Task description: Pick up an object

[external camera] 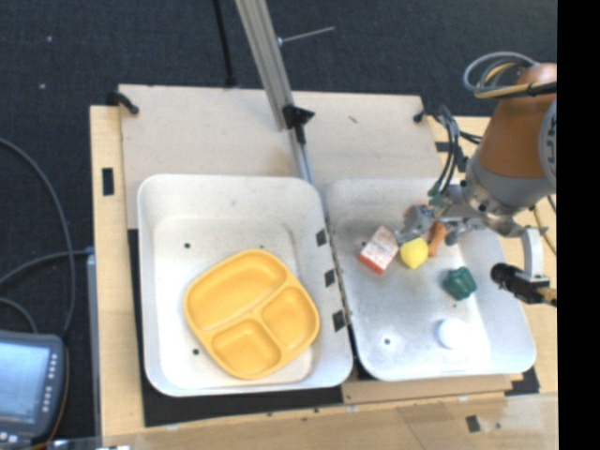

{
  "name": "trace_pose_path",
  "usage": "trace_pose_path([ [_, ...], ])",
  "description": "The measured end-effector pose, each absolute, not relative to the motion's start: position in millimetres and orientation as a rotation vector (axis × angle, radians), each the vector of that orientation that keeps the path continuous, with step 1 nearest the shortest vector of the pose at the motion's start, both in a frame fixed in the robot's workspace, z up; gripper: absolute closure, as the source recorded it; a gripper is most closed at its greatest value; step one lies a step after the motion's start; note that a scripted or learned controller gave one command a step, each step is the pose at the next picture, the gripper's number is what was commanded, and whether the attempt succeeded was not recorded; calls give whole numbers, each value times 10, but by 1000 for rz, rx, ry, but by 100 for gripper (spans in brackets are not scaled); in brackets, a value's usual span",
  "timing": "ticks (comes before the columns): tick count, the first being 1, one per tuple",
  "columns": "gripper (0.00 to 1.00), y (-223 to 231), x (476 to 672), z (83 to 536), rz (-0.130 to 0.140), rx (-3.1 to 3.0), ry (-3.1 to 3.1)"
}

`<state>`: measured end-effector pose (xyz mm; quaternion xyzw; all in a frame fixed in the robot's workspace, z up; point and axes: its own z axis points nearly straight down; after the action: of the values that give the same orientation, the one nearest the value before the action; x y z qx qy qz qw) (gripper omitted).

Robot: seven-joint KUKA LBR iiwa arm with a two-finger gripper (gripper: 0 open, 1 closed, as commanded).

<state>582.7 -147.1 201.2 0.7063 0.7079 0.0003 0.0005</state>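
Observation:
My gripper (pixel 428 227) hangs low over the upper middle of the right bin (pixel 375 204), reaching in from the right under the orange band of the arm. A small orange piece (pixel 436 238) lies right at the gripper's tip, and I cannot see whether it is held. A yellow lemon-like ball (pixel 413 252) sits just below and left of the gripper. Beside the ball, to its left, lies a red and white box (pixel 379 249). A dark green object (pixel 458 282) rests lower right, and a white round object (pixel 451 333) lies near the bin's front.
The left bin (pixel 169 204) holds a yellow divided plate (pixel 250 311) in its front half. A slanted metal pole (pixel 267 59) rises from the bench behind the two bins. A grey screen (pixel 28 378) stands off the bench at the lower left.

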Motion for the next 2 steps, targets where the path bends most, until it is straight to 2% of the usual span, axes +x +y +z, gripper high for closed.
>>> trace_pose_path([
  [1, 0, -1471, 5828, 2013, 2, 2219, 2222],
  [2, 0, -1456, 5840, 1588, -5, 2224, 2221],
])
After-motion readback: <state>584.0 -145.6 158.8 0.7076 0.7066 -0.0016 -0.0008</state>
